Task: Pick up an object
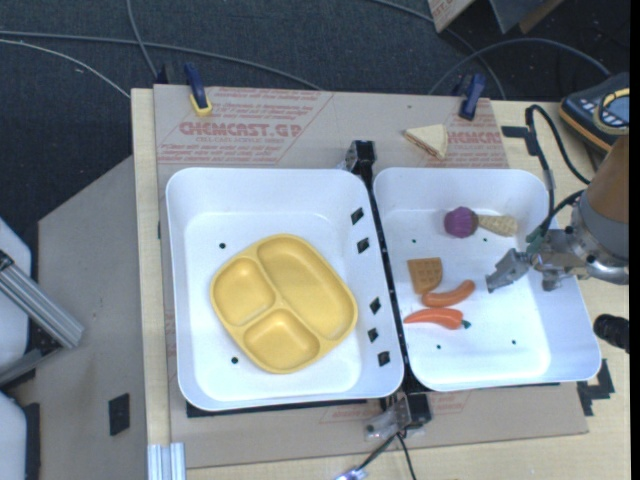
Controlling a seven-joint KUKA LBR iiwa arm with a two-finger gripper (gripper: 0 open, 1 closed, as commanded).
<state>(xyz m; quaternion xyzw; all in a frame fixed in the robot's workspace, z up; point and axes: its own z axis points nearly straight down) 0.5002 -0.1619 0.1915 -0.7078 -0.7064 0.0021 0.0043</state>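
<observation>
No particular object is named by the task; the candidates are all found in the right bin point(560, 363). An orange sausage-shaped piece point(448, 294) and a red-orange carrot-like piece point(436, 317) are seen at centre-right of the frame, close together, with a tan cracker-like square point(425, 271) just above them. Further up, a purple ball point(460, 221) is seen touching a pale cone point(499, 225), possibly as one toy ice cream.

The gripper point(506, 272) is placed over the right bin, to the right of the sausage piece and apart from it. Nothing is seen between its fingers. How far they are parted cannot be told, since the view of the tips is small and dark.

The step in hand is judged to be the approach; no grasp is yet made. The next move is judged to call for a shift toward frame left and a descent onto the sausage or the carrot piece, which lie nearest.

In the left bin point(190, 298) a yellow divided plate point(284, 302) is held, with nothing in its three compartments. A sandwich-like wedge point(428, 140) is noted on the board above the bins.
</observation>
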